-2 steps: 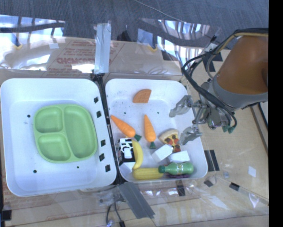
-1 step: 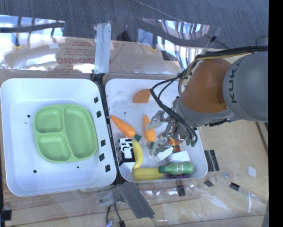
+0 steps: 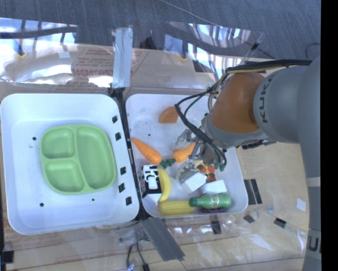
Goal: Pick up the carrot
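A green divided plate [image 3: 77, 158] with three compartments is seen in the left white bin [image 3: 16, 208], roughly at its centre. In the right white bin [image 3: 136, 103], an orange slice-shaped piece [image 3: 169, 115] is found toward twelve o'clock. A banana [image 3: 165, 185] is placed at seven o'clock, just beside a black-and-white card [image 3: 152, 179]. Along the six o'clock wall a yellow corn-like piece [image 3: 174, 207] is laid, touching a green bottle [image 3: 211, 201]. A white block [image 3: 193, 181] is seen near the centre.
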Action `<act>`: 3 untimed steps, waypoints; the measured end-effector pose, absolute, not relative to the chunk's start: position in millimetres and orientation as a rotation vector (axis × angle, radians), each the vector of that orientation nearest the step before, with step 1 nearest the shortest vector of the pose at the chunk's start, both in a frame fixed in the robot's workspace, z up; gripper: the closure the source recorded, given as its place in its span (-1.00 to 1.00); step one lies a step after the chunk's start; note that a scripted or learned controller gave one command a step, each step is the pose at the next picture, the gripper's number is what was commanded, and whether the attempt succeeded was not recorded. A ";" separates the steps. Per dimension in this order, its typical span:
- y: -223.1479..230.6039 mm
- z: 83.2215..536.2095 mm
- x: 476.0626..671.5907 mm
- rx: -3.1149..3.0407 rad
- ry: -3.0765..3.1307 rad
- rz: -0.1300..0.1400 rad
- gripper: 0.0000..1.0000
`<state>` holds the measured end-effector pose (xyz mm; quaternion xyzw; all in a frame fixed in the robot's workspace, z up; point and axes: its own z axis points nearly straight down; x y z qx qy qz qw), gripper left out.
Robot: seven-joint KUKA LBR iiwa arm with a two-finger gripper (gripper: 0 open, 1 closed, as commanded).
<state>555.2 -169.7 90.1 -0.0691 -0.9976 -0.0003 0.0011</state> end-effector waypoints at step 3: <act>-42.8 192.3 477.3 -0.638 -3.077 -0.001 1.00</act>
